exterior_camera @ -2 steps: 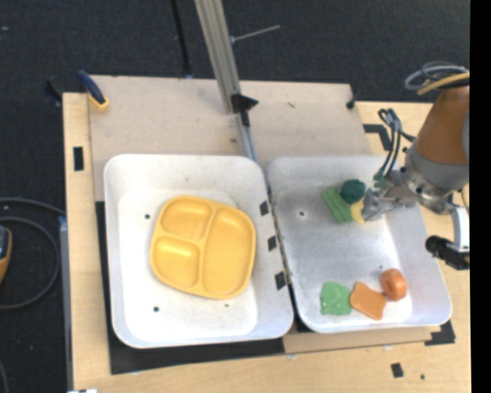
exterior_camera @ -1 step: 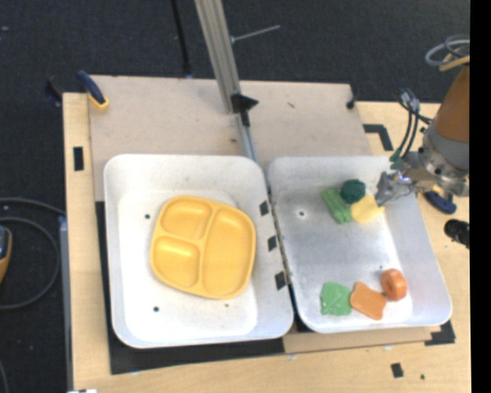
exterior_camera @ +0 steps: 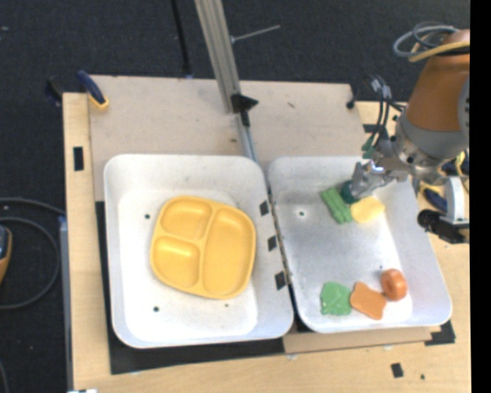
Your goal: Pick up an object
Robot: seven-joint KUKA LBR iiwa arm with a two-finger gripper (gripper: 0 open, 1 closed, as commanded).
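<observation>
Camera view: gripper [exterior_camera: 358, 188] down inside the right shallow white bin [exterior_camera: 311, 301], reaching in from the right, grey wrist with orange band above. Tip sits at the top end of the dark green flat block [exterior_camera: 338, 206], apparently touching or just over it. Cannot tell whether the fingers are apart or together; too small and dark against the green.

Relative to the green block: pale yellow rounded lump [exterior_camera: 367, 211] touching its right side. Well below it, near the bin's lower rim: light green flat piece [exterior_camera: 335, 299], orange wedge-shaped piece [exterior_camera: 367, 300] just beside that, darker orange rounded piece [exterior_camera: 394, 284] against the wedge's upper right. Left white bin [exterior_camera: 123, 178], far left of the block, carries a yellow three-compartment plastic plate [exterior_camera: 203, 246].

Likely step: closing on the green block or the yellow lump. For a clean grasp: centre on one item, not the seam between the two; straddle the block's narrow width; seat low before closing; lift straight up. Risk: nudging the lump, or pinching only an edge and slipping.
</observation>
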